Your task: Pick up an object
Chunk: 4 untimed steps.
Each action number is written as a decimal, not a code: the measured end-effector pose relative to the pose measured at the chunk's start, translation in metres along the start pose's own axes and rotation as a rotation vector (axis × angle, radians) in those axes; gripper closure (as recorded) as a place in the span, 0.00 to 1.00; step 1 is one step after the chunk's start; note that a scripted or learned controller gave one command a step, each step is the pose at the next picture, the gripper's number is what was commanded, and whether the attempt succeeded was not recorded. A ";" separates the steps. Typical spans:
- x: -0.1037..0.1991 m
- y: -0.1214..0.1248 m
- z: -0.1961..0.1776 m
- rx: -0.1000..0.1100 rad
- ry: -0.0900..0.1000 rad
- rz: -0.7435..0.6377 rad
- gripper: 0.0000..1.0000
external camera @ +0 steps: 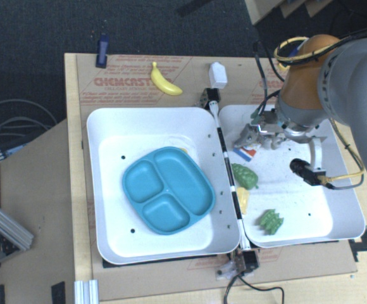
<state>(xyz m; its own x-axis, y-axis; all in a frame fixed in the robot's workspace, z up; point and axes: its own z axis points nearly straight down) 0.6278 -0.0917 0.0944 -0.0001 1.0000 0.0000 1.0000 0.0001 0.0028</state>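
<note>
Nearest me, along the front of the right-hand shallow white bin (335, 223), lies a small knobbly green plastic toy (270, 221), and just left of it a pale yellow piece (242, 199) rests against the divider. A little further back sits a rounder leafy green toy (245, 175), touching the yellow piece's upper end. Across the divider, the left white bin (104, 170) carries a blue three-compartment plastic tray (166, 189).

Further in, the gripper (259, 135) hangs low over the back-left of the right bin, above a small flat red, white and blue item (245, 152). Whether the jaws are spread or pressed together I cannot tell; nothing is visibly pinched.

This looks like the approach step, nothing lifted yet. Next, I judge, the jaws must settle squarely around that item before rising.

At the far side, on the bench (133, 84), lies a yellow toy banana (164, 82).
</note>
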 end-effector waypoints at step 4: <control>-0.004 0.015 0.010 0.005 0.001 0.000 0.00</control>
<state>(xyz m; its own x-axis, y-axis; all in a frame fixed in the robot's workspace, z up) 0.6427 -0.0956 0.0847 0.0000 1.0000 0.0007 1.0000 0.0000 -0.0021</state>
